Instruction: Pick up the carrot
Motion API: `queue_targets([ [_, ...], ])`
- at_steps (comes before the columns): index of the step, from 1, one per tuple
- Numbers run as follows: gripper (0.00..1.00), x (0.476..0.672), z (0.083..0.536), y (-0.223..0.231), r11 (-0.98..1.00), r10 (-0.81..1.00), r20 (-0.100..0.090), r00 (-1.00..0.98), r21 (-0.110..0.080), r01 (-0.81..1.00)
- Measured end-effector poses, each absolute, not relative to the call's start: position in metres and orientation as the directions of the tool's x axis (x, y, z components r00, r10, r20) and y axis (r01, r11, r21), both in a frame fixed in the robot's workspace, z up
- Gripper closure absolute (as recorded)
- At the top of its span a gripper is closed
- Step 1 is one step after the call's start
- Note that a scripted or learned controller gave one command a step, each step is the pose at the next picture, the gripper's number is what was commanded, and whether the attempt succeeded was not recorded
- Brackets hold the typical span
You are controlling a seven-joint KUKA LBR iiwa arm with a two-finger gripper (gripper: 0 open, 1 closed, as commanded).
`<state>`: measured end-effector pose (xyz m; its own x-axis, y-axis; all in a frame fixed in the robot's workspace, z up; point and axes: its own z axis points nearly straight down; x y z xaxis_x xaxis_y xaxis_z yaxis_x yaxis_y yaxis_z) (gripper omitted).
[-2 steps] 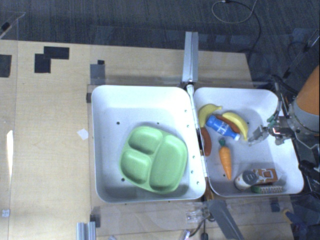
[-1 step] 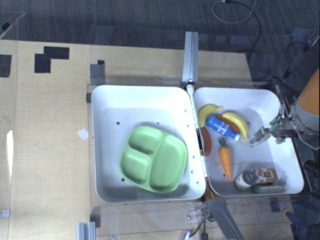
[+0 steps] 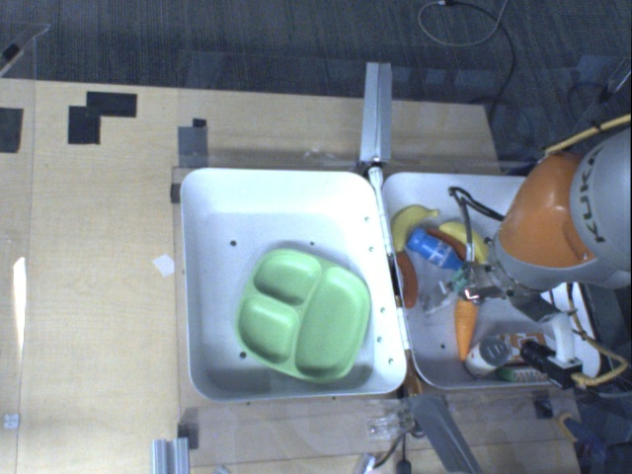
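The claw (image 3: 472,286) is hovering in the right bin (image 3: 513,183), right over the top end of the carrot (image 3: 464,330); whether it is spread or closed cannot be told, and no grasp on the carrot is showing. The carrot is lying lengthwise, running toward 6 o'clock from the claw. A blue bottle (image 3: 433,248) and a banana (image 3: 415,218) are crowding in at 10 to 11 o'clock, and a white bottle (image 3: 491,354) is sitting at 5 o'clock. A good pick is probably needing the claw centred across the carrot's width, clear of those neighbours. The green tray (image 3: 304,314) is resting in the left bin (image 3: 202,265) at 9 o'clock.
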<state>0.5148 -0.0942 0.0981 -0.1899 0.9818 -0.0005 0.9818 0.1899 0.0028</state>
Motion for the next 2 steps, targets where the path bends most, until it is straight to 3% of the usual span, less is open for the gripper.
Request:
queue_targets([
  [1,1.00,0.517,0.109,-0.094,0.191,0.982,-0.003,-0.191,0.009,0.982],
  [2,1.00,0.488,0.216,-0.042,-0.024,1.000,0.000,0.024,0.005,1.000],
])
